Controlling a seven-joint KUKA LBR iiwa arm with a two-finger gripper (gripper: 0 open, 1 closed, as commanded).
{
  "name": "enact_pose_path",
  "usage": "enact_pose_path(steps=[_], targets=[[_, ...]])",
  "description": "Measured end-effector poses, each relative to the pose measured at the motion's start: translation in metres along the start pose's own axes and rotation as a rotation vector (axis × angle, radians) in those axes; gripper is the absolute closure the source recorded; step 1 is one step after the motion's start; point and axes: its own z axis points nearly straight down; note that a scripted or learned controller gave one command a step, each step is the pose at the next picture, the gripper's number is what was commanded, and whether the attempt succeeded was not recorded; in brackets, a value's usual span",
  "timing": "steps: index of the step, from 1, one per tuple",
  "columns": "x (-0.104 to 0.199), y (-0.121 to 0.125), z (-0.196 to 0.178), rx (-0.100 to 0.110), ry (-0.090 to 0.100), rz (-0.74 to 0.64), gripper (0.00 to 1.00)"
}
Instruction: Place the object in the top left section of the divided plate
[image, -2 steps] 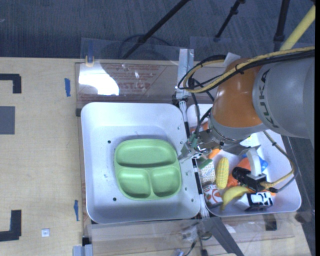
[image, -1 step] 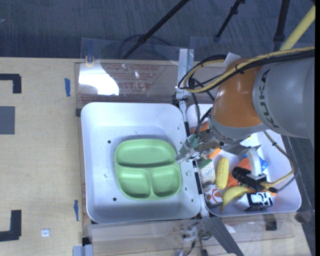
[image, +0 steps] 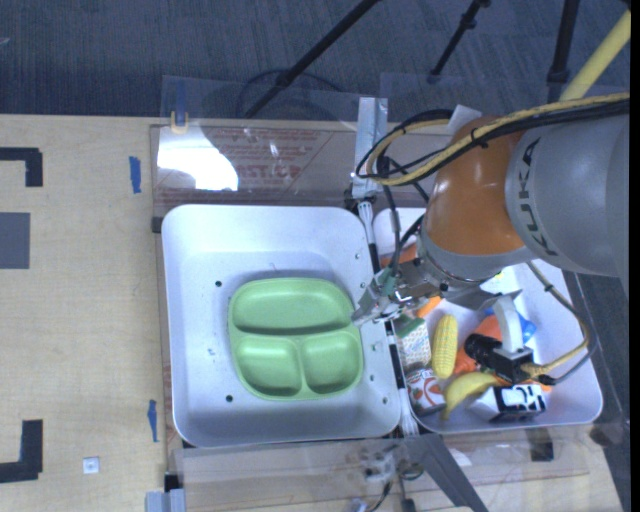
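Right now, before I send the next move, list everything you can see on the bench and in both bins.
Divided plate: one, green, three sections, in the left bin.
Left bin: one, white, centre of the bench.
Right bin: one, white, beside the left bin, crowded with items.
Corn cob: one, yellow, upright in the right bin.
Banana: one, yellow, right bin, near edge.
Carrot: one, orange, right bin, by the claw.
Other items: several, mixed colours, right bin, too jumbled to name.
Arm: one, grey with orange band, from the right.
Claw: one, above the seam between the bins.
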Motion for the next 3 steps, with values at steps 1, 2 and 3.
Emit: enact_pose_path(steps=[1, 2, 3], targets=[[-0.080, -0.057, 0.000, 0.001, 0.001, 0.253, 0.00], [-0.042, -0.043, 0.000, 0.000, 0.001, -0.057, 0.00], [-0.002, -0.041, 0.000, -0.001, 0.000, 0.256, 0.00]])
